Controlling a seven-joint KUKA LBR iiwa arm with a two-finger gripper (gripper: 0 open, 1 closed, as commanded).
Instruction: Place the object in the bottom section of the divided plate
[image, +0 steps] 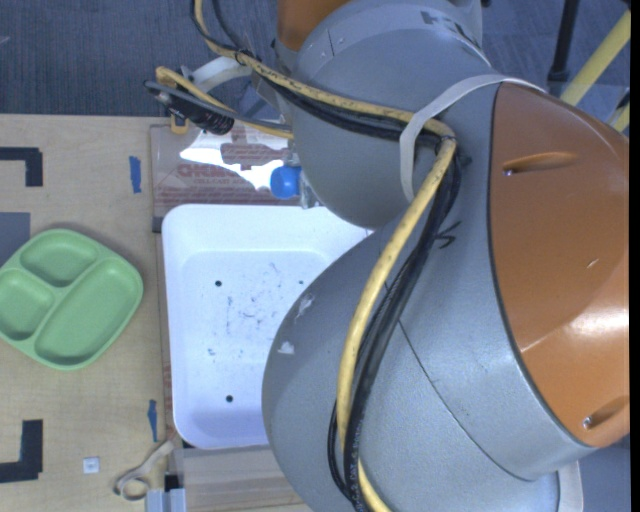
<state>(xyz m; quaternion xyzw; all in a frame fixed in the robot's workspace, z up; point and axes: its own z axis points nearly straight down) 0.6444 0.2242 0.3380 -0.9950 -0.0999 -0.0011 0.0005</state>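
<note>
Gripper state: I cannot tell, since the arm (480, 300) looms across the right of the scene. At left, the green divided plate (65, 297) sits on the bench with nothing in it. Right of it is the white bin (230, 300). At its far edge, a small blue object (285, 181), likely the target, lies just beside the arm. Picking seems to be in hand; next comes a secure grasp and a carry left.

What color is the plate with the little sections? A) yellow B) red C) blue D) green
D: the divided plate lying on the wooden bench, left of the white bin, is light green all over.
</note>
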